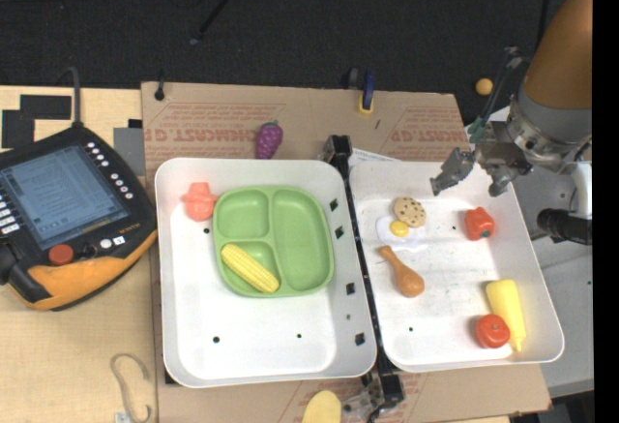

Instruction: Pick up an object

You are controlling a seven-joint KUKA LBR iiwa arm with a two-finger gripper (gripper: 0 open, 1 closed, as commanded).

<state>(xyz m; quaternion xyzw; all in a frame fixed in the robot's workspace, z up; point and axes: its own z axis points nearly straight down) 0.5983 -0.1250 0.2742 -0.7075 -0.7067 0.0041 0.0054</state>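
One drumstick [400, 272], mid right bin [542, 315]: likely light, rigid, smooth plastic; grasp across its narrow shaft. Gripper [474, 173] hangs over far edge, fingers spread, holding nothing.

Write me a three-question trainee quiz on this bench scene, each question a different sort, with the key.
1. True or false: the corn cob lies in the green tray.
2. Which bin holds the cookie? A) the left bin B) the right bin
3. Fill in: the gripper hovers above the right bin's ___ edge.

Key: 1 true; 2 B; 3 far.
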